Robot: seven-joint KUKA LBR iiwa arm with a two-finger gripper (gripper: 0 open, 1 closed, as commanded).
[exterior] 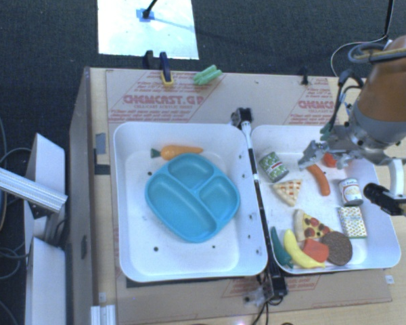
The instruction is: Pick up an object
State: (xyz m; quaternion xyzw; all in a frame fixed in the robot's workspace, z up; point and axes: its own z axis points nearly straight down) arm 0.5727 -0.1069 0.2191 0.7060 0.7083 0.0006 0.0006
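My gripper (319,152) hangs over the back of the right bin (386,252), under the grey arm with its orange band. Just below it lies an orange-red sausage (319,179), and a small red item (330,160) sits right beside the gripper. A green can (273,166) lies to the gripper's left, and a pizza slice (287,191) lies below that can. I see nothing clearly held by the gripper.
The right bin also holds a small tin (350,191), a cracker box (352,221), a pepperoni pizza slice (310,225), a banana (294,249) and a brown patty (337,248). The left bin (132,249) holds a blue divided plate (191,196) and a carrot (179,152).
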